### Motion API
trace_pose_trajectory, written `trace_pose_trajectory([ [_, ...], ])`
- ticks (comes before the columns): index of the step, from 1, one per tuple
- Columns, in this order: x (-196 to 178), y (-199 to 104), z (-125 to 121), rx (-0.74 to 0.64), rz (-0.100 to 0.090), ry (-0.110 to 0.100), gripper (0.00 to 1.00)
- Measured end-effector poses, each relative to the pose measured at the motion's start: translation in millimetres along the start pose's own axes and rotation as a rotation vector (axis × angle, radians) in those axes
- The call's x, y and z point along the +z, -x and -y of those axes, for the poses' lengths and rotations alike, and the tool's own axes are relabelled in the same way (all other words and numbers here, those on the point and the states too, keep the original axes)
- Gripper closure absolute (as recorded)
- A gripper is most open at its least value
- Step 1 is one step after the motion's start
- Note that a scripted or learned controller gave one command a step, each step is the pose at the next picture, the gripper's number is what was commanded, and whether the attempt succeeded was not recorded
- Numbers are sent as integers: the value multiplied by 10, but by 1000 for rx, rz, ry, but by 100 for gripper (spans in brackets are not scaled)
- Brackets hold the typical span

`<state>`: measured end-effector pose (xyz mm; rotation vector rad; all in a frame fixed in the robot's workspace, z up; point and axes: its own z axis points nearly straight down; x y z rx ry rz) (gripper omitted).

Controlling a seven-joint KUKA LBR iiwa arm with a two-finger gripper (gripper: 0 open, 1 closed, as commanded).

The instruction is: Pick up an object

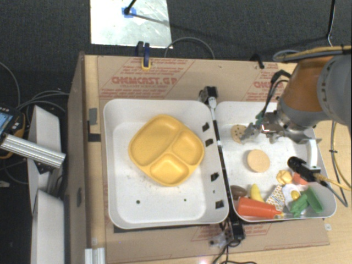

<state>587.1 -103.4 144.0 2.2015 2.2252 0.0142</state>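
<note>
Two white bins (118, 147) — one yellow tray (166, 149), one cookie (238, 132), jaws (263, 126) state unclear

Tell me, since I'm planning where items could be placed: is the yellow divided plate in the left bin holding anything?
Empty. The yellow divided plate lies flat in the left bin, and all three compartments show bare yellow.
</note>
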Motion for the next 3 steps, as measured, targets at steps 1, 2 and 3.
trace_pose_trajectory([
  [1,624,185,218,11,-2,-18,0],
  [2,485,177,190,8,-2,-11,100],
  [3,-464,-1171,-232,-8,-8,0,100],
])
